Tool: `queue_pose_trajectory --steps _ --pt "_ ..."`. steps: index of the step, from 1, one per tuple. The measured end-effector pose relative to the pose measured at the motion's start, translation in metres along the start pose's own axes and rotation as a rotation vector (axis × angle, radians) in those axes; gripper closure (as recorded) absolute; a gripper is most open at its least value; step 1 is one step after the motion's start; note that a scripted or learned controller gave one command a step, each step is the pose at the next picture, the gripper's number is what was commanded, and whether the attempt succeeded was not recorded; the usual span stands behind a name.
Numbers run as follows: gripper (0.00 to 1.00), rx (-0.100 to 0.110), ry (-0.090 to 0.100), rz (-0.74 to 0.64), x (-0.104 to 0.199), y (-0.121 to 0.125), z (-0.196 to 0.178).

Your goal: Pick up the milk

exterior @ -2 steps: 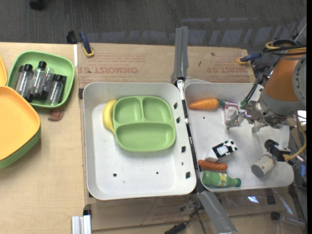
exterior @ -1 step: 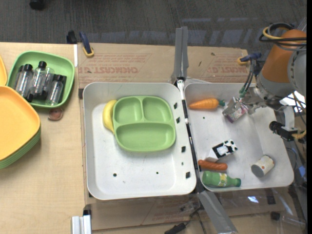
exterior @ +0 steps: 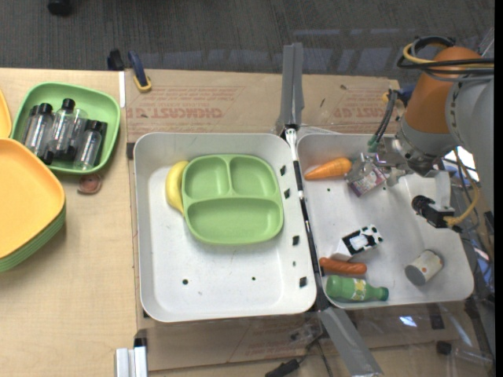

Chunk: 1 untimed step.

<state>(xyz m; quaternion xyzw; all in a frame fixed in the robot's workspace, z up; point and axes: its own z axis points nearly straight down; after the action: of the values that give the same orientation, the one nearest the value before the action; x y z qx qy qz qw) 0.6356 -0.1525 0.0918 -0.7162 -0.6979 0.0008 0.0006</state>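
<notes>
Right white bin [exterior: 452,289]: one black-and-white cow-patterned milk carton [exterior: 363,240] near centre, one orange carrot [exterior: 328,168] at upper left, one orange-red sausage [exterior: 343,266] and one green bottle [exterior: 356,290] along the lower-left edge, one grey cylindrical can [exterior: 424,267] at lower right, open floor between carton and can. Left white bin [exterior: 157,234]: one green three-compartment plate [exterior: 232,198] over one yellow item [exterior: 174,185], bare floor below. Tool [exterior: 368,176] at the right bin's top, beside the carrot, well apart from the milk carton; finger state cannot be told.

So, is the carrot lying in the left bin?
No, the carrot lies in the right bin, near its upper left corner.
</notes>
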Motion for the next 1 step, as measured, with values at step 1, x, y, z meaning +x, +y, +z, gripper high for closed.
queue_pose_trajectory --steps 1 --pt "0.00 0.001 0.000 0.066 0.0025 -0.0034 0.0011"
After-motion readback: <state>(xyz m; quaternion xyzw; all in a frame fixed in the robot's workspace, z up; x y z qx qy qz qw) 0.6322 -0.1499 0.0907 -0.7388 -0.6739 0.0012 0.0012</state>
